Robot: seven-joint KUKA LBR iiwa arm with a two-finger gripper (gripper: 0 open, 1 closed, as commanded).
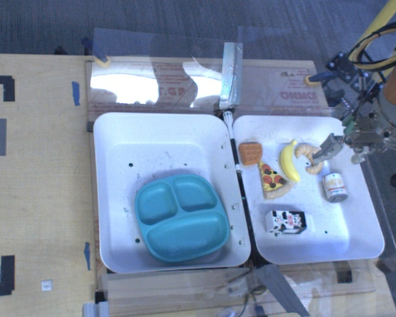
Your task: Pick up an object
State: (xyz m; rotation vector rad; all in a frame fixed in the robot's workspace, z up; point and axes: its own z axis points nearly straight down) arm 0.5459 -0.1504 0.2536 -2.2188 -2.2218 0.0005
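Bright, soft-focus view (glare on clear panel [155, 84]).

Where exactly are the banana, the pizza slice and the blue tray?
banana [289, 162], camera view, middle of its yellow curve.
pizza slice [272, 179], camera view, on the topped face.
blue tray [181, 218], camera view, on the ridge between its compartments.

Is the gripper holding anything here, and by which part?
Cannot be told: the gripper sits right at the shrimp beside the banana, but no grasp is visible.
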